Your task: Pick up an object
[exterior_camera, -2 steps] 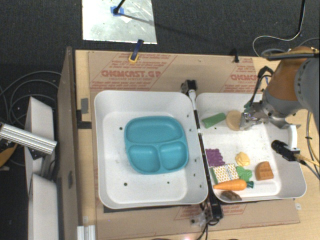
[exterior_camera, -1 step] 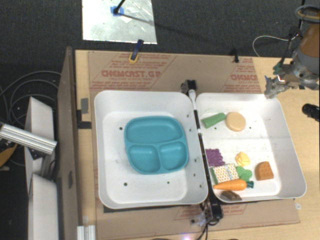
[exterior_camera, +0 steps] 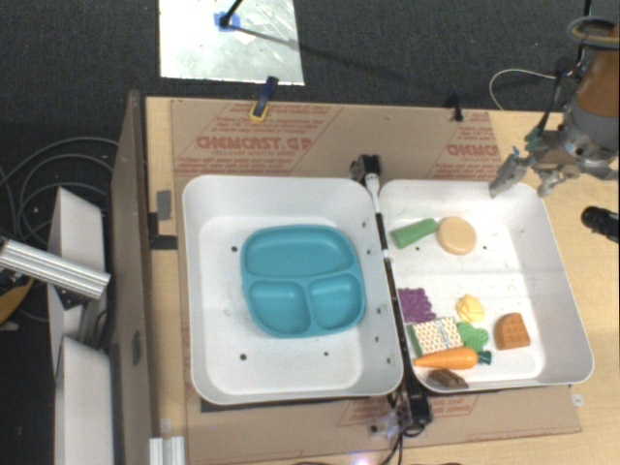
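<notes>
The claw (exterior_camera: 530,175) is seen spread open and empty above the right bin's (exterior_camera: 562,289) far corner. A descent toward the tan round object (exterior_camera: 456,234) is likely required next.

Dark carpet floor (exterior_camera: 407,27); shiny metal sheet (exterior_camera: 231,27) lying on it; black cables (exterior_camera: 39,177) coiled left; cardboard-covered table (exterior_camera: 320,134).

My end effector (exterior_camera: 529,174) hung above the far right corner of the right bin (exterior_camera: 557,260), fingers spread, gripping nothing. That bin held a green block (exterior_camera: 414,232), a tan round piece (exterior_camera: 456,235), purple grapes (exterior_camera: 417,304), a carrot (exterior_camera: 447,358) and a brown piece (exterior_camera: 512,331). The left bin (exterior_camera: 208,260) held a teal divided tray (exterior_camera: 302,279).
</notes>
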`<state>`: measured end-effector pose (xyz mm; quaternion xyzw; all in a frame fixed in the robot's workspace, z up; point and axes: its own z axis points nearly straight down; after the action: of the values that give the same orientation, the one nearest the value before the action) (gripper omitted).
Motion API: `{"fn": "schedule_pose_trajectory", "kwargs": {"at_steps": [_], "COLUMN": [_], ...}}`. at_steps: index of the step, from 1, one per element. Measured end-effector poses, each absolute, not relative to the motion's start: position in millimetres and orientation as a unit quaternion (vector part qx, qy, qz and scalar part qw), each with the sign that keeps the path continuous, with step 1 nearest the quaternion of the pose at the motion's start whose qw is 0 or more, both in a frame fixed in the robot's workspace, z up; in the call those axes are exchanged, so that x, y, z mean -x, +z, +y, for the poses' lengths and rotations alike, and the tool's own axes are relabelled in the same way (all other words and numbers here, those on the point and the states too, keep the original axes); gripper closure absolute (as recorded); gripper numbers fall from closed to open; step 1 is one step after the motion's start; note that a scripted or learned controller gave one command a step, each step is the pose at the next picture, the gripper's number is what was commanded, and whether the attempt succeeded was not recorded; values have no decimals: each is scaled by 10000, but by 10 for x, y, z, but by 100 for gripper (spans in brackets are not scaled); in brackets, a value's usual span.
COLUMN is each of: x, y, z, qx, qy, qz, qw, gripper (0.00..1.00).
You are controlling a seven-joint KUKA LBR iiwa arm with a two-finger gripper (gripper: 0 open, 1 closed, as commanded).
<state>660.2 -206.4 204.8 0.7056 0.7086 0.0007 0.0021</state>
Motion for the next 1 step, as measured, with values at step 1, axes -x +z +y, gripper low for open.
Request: {"fn": "schedule_pose_trajectory", "kwargs": {"at_steps": [1], "x": [-6302], "y": [1321], "z": [-1179], "qx": [-7034], "qy": [-3], "qz": [7108], "qw": [-45], "gripper": [0]}}
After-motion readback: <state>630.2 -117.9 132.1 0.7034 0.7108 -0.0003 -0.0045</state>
